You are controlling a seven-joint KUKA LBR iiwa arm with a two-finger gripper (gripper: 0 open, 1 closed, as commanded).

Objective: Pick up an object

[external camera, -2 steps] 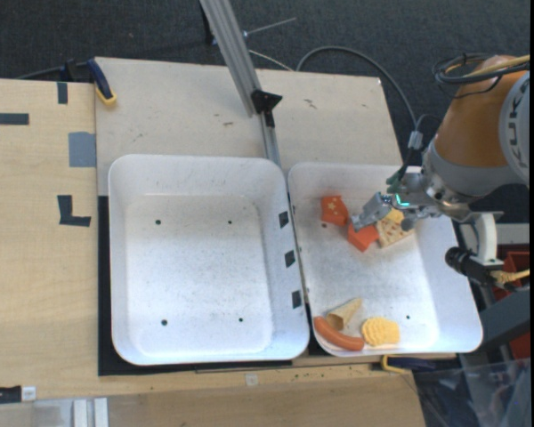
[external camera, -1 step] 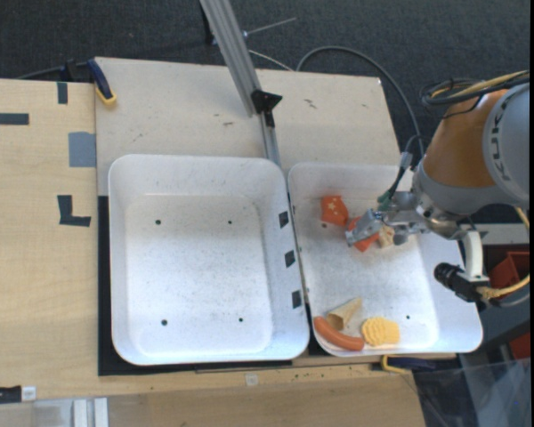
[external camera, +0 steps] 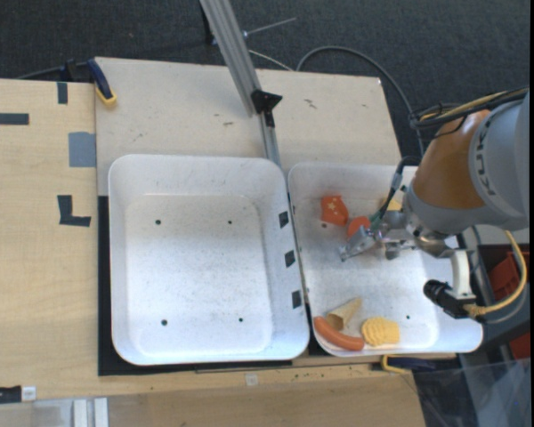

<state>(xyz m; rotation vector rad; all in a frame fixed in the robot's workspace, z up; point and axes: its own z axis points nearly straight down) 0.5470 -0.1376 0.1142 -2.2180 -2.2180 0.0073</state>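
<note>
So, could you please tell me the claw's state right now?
Claw: over the right bin, beside a small orange object; open or closed cannot be told.

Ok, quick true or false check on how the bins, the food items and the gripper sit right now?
1. The gripper is over the right bin. True.
2. The orange block lies in the left bin. False: it lies in the right bin, near the gripper.
3. The hot dog lies at the right bin's near edge, beside the yellow waffle-like piece. True.
4. The cone-shaped piece is at the far end of the right bin. False: it is at the near end, just above the hot dog.
5. The arm reaches in from the view's left. False: it comes from the right.
</note>
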